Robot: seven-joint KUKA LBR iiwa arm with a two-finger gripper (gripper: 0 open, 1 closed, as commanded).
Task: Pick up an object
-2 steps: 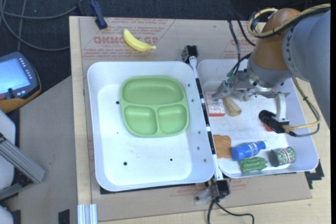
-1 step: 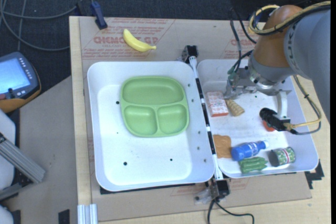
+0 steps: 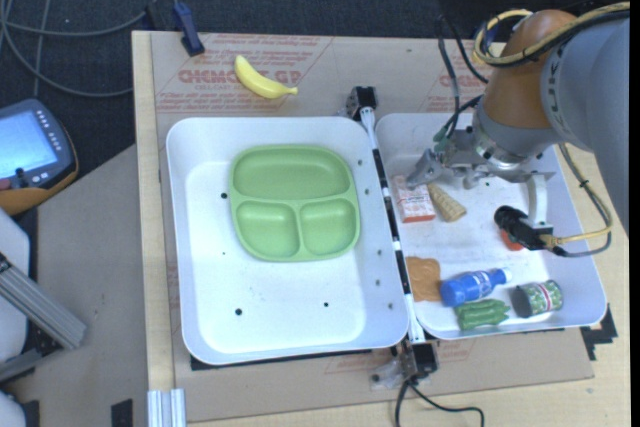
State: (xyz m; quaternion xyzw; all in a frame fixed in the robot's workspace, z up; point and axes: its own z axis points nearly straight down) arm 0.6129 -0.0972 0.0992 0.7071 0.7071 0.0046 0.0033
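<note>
Claw [image 3: 432,170] at right bin's [image 3: 585,260] upper left, above red-and-white packet [image 3: 413,203]; finger state can't be told.

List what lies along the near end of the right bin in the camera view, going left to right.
Flat brown cracker-like piece → blue plastic bottle lying on its side → small can with a red and green label.

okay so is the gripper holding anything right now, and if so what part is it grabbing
It cannot be told. The gripper hangs low in the right bin, just above a small red-and-white packet, with nothing visible between its tips.
</note>
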